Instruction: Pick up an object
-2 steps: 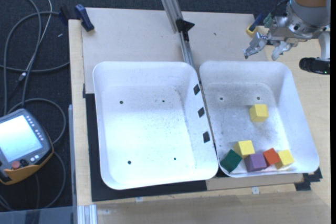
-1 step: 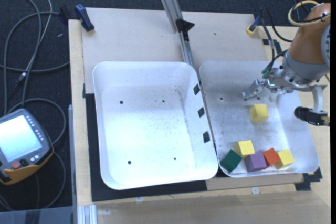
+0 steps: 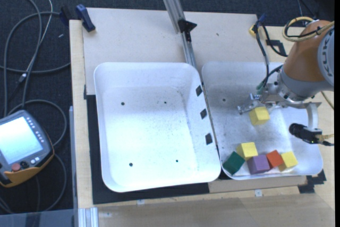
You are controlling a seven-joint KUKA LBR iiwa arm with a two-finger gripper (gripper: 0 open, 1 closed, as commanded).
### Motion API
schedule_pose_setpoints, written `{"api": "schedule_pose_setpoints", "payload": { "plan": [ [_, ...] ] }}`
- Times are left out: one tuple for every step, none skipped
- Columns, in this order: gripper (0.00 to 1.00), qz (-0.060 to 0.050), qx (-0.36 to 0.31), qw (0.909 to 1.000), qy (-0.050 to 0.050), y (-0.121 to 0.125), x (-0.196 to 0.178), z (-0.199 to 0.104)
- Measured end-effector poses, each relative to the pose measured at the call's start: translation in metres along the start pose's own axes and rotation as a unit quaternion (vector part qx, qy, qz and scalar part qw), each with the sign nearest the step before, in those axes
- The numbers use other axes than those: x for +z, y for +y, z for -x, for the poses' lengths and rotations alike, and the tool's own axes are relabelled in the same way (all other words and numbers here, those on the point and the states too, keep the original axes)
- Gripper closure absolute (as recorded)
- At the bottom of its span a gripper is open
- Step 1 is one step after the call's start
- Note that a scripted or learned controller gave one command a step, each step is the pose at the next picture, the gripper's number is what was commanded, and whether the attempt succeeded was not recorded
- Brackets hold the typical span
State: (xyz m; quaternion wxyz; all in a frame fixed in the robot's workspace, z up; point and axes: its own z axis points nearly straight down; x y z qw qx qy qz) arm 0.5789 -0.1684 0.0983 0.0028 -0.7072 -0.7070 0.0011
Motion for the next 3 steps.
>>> {"api": "schedule_pose_setpoints", "payload": {
  "plan": [
    [1.0,0.004,0.0,1.0,-0.001,0.003,-0.012,0.0],
    [1.0,0.007,-0.005,1.0,0.001,0.021,-0.105,-0.116],
    [1.0,0.005,-0.004,1.0,0.0,0.089,-0.101,-0.178]
  ]
}}
